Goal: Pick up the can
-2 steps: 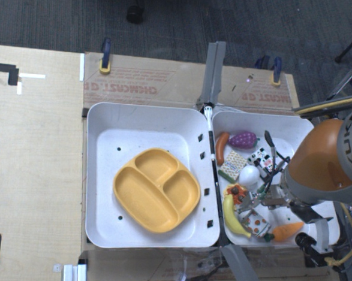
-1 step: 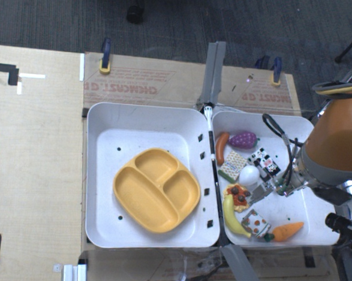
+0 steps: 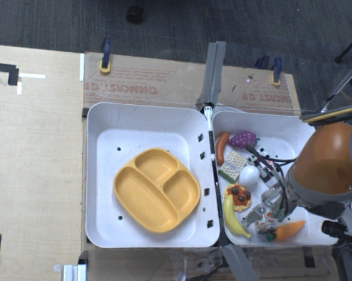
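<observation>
From above, the pincer [image 3: 266,210] hangs low in the right bin [image 3: 285,123], among toy food beside the banana [image 3: 234,216]. I cannot tell its opening, nor pick out the can. It should close only once squarely over the can.

Single fixed camera above the bench [image 3: 30,157], looking down aslant, both white bins [image 3: 93,161] framed

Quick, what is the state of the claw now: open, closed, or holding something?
Claw: cannot be told. It is low in the right bin among the toy food, beside the banana.
</observation>
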### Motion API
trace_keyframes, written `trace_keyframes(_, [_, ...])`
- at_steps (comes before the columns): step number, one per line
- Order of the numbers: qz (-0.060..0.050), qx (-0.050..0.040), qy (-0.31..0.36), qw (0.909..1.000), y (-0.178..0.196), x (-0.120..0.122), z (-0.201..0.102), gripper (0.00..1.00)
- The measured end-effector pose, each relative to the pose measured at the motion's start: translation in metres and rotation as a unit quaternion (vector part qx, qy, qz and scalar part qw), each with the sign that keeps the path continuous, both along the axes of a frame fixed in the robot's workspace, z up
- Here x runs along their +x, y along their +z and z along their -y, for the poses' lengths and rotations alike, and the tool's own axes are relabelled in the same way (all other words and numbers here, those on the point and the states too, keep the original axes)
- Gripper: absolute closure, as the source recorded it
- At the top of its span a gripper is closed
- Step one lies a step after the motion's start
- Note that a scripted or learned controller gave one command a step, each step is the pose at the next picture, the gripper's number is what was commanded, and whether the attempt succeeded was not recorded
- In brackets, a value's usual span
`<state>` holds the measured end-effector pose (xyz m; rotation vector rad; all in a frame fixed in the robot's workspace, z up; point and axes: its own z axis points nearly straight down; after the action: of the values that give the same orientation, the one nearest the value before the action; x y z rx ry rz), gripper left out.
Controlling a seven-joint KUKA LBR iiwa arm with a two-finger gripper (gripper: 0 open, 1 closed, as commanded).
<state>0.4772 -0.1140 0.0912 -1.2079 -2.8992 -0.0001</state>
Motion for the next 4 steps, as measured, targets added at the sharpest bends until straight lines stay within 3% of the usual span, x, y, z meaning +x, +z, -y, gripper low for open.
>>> trace_keyframes(1, [0.001, 0.0004, -0.002, 1.0000, 0.009, 0.001, 0.000, 1.00])
trace_keyframes(2, [0.001, 0.0004, -0.002, 1.0000, 0.009, 0.001, 0.000, 0.00])
trace_keyframes(3, [0.001, -0.0005, 0.009, 1.0000, 0.000, 0.019, 0.078, 0.00])
trace_keyframes(4, [0.002, 0.0000, 0.008, 1.0000, 0.009, 0.020, 0.078, 1.00])
